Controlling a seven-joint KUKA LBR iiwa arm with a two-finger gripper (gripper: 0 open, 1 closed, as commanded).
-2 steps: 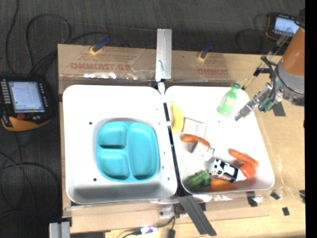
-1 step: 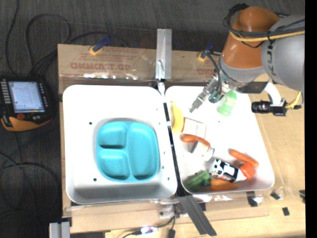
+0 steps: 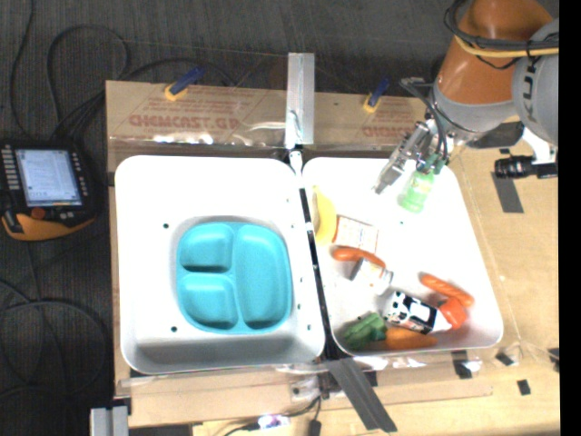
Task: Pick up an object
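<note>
Two smooth white bins sit on the desk; the right bin [image 3: 481, 271] carries the jaws [image 3: 410, 173] above it, pinching a pale green translucent bottle [image 3: 416, 192]; a turquoise divided tray [image 3: 234, 275] fills the left.

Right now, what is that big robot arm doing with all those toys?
The robot arm's claw is up over the far corner of the right bin, with a small pale green bottle just below it. It looks like the bottle is pinched in the claw, lifted a little. The other toys, like the banana, the orange carrot and the green veggie, lie in the same bin. The left bin holds a blue tray.
</note>
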